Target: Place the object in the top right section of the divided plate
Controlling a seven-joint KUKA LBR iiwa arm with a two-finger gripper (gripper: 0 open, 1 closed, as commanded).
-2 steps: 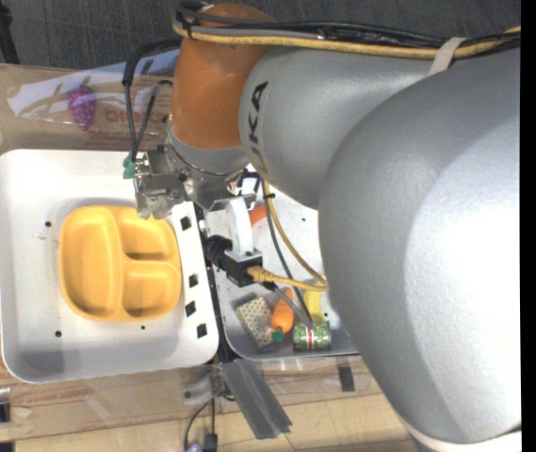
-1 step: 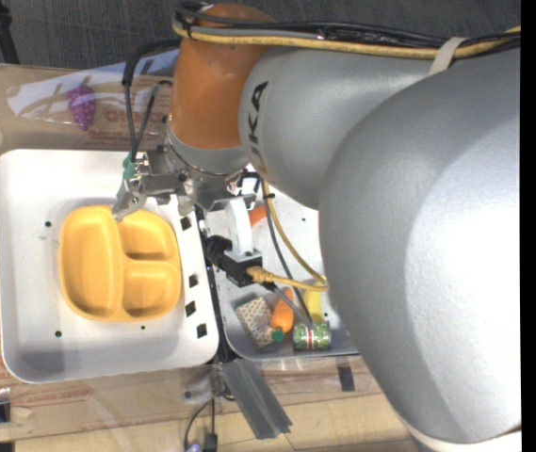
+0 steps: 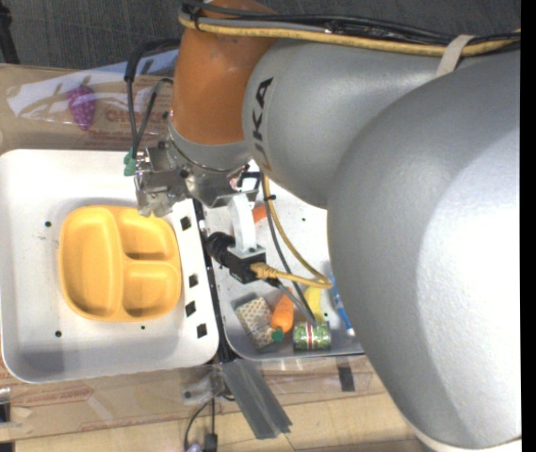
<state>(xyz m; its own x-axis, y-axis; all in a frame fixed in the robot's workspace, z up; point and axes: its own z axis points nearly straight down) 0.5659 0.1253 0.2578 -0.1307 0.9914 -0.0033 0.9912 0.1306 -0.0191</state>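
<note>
From the camera view, the grey arm (image 3: 390, 158) covered most of the right bin (image 3: 249, 347) and reached over the divider toward the left bin (image 3: 23, 252). Its gripper (image 3: 157, 194) hung above the yellow divided plate (image 3: 121, 262), at that plate's top right section; whether it carried anything, I could not tell. The plate lay near the middle of the left bin. In the right bin's near corner lay a green can (image 3: 312, 337), an orange piece (image 3: 284, 314) and a patterned packet (image 3: 253, 314).
</note>
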